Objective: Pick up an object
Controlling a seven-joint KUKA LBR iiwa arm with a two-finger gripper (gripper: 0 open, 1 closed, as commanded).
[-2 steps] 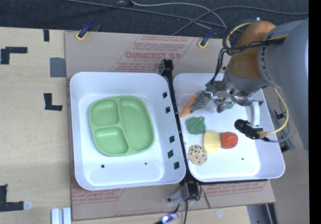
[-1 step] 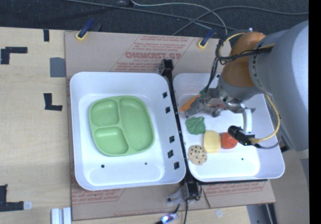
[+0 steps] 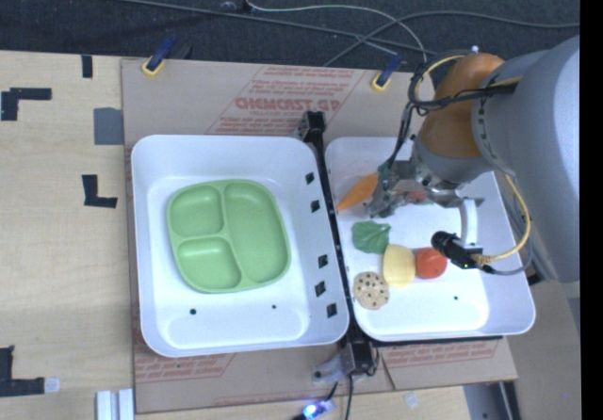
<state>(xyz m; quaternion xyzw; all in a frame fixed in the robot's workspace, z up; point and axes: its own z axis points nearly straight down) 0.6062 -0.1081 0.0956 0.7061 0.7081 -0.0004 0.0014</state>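
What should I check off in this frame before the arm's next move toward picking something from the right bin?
1. Gripper over the right bin: ok.
2. A target close by: ok, the orange carrot-like piece lies beside the gripper.
3. Object held between the fingers: cannot tell.
4. Other items spread out enough: not ok, the green leaf, yellow piece, red piece and cookie cluster together.
5. Green divided plate lying in the left bin, out of the way: ok.

Robotics lab, grey robot arm (image 3: 537, 126) over two white bins (image 3: 151, 173), cardboard (image 3: 273, 93) clamped to bench, loose cables (image 3: 283, 8)
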